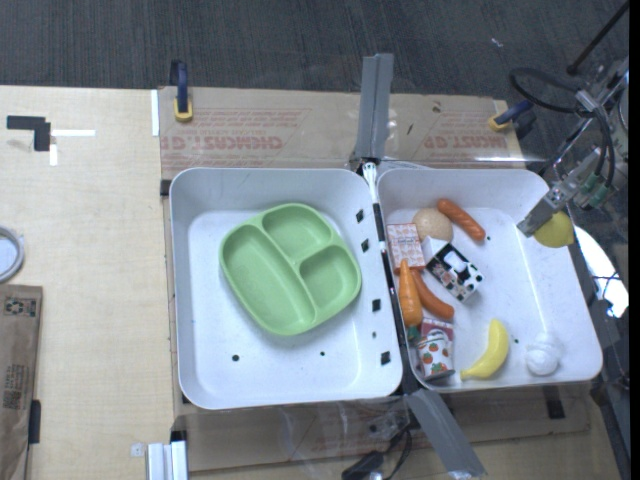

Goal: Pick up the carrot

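The bench [90,268] carries two white bins side by side. The left bin [200,368] holds a green divided plate [290,266] lying flat near its middle. The right bin [560,298] holds a scatter of small things. The arm [600,98] reaches in from the right, and its gripper [545,213] sits over the far right rim of the right bin, just above a yellow lemon [556,232] at that edge; whether anything is between its fingers cannot be told.

The carrot [409,294] lies against the left wall of the right bin, pointing along that wall, well apart from the gripper. Just beside it lies a sausage [434,299], angled toward the near side. A second sausage [461,220] rests near the far wall, next to a pale round potato [433,223]. A banana [487,351] lies near the front, with a white ball [542,356] to its right. A black-and-white toy [454,270] sits in the middle, a pink packet [404,242] lies beyond the carrot's tip, and a small carton [434,357] is in the near left corner.
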`<state>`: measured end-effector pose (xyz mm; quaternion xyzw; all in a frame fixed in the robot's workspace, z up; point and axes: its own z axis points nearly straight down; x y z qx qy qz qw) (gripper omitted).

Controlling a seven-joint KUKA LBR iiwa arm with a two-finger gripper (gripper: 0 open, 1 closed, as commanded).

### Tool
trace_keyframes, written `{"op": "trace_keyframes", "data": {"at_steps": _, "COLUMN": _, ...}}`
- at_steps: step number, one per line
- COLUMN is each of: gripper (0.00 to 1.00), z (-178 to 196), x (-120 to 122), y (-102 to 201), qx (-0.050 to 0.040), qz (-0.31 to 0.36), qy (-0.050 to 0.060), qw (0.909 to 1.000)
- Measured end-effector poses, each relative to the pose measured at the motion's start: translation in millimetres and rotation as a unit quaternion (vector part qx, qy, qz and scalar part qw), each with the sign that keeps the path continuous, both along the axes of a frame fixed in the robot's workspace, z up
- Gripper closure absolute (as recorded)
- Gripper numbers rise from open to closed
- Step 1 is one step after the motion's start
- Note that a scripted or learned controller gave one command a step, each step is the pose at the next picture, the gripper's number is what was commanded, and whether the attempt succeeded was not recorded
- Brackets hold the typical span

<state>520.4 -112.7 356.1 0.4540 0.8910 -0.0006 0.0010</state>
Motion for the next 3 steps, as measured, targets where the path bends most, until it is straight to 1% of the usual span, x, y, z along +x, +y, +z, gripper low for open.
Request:
{"op": "trace_keyframes", "data": {"at_steps": 1, "gripper": 0.0, "z": 0.0, "x": 0.0, "y": 0.1, "qx": 0.0, "qz": 0.0, "qy": 0.0, "qw": 1.0}}
{"op": "trace_keyframes", "data": {"at_steps": 2, "gripper": 0.0, "z": -111.4, "x": -41.9, "y": -23.0, "qx": 0.0008, "qz": 0.219, "qy": 0.001, "qw": 0.9758}}
{"op": "trace_keyframes", "data": {"at_steps": 3, "gripper": 0.0, "z": -174.8, "x": -42.1, "y": -38.5, "qx": 0.001, "qz": 0.456, "qy": 0.0, "qw": 0.89}}
